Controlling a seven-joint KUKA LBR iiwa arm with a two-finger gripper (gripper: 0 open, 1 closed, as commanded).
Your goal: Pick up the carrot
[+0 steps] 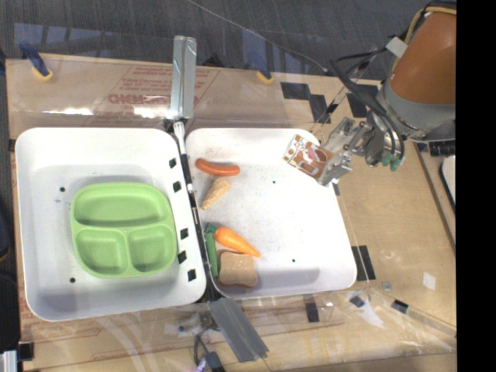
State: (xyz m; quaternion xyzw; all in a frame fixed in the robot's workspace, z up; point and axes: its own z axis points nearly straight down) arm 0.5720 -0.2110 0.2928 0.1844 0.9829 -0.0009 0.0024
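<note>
Two bins on the desk, and the carrot [235, 241] in the right bin [298, 211], low on its left side, close to the divider wall between the bins, orange tip pointing right and green top tucked against that wall. Touches or nearly touches a tan bread piece [237, 270] just below; cannot tell which. Sausage [217, 167] and a pale roll [215, 194] farther up the same side, apart from the carrot. Gripper [333, 167] up at the bin's top right corner, above the rim, well apart from the carrot, with a small patterned card [304, 153] just beside it. Cannot tell whether spread or pressed together, nor whether that card is held. Judged step: approach not yet begun, nothing grasped of the task's thing. Next move probably calls for a long diagonal travel down and left across the bin, then a descent with the grip set across the carrot's thick middle, not along it. Plenty of bare floor through the bin's centre and right for that travel. Tight spots at the far end: divider wall on the carrot's left, bread below, so little room for a stray approach there. Left bin [39, 208] with its green plate [122, 229] not needed.
</note>
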